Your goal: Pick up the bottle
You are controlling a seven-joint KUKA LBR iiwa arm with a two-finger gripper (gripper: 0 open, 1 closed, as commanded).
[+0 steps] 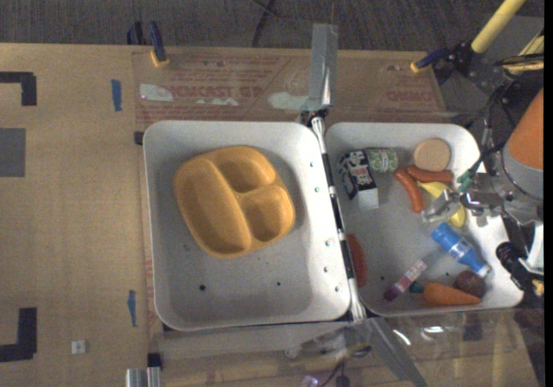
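Carrot, bottle, gripper fingers unclear

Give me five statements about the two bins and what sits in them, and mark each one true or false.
1. The yellow divided plate lies in the left bin. True.
2. The blue bottle lies in the left bin. False: it is in the right bin, near its right side.
3. The gripper grips the blue bottle. False: the bottle lies below it in the view, apart from it.
4. A carrot lies near the right bin's lower right corner. True.
5. The yellow divided plate is stacked on the carrot. False: they are in different bins.
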